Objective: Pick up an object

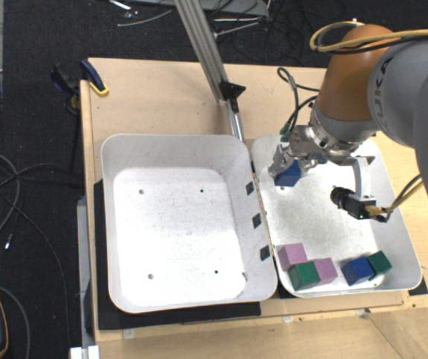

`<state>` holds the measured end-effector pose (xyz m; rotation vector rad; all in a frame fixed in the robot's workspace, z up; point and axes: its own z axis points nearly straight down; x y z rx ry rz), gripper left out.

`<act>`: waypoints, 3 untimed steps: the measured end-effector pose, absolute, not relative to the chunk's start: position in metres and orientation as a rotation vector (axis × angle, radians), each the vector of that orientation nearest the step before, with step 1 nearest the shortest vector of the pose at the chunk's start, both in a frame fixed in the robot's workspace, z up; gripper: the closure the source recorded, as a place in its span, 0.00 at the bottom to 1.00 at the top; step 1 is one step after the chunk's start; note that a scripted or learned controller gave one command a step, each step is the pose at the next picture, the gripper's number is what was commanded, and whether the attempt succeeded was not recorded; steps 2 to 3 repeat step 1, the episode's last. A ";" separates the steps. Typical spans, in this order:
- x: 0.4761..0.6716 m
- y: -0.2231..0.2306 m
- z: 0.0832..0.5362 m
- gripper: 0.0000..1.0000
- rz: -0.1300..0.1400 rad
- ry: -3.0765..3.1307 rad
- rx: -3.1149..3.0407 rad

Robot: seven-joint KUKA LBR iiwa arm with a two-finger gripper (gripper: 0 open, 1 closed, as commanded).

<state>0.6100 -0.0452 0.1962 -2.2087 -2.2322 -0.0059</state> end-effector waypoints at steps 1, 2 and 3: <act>0.642 0.037 0.195 1.00 -0.006 -2.233 -2.209; 0.642 0.037 0.195 1.00 -0.006 -2.233 -2.209; 0.642 0.037 0.195 1.00 -0.006 -2.233 -2.209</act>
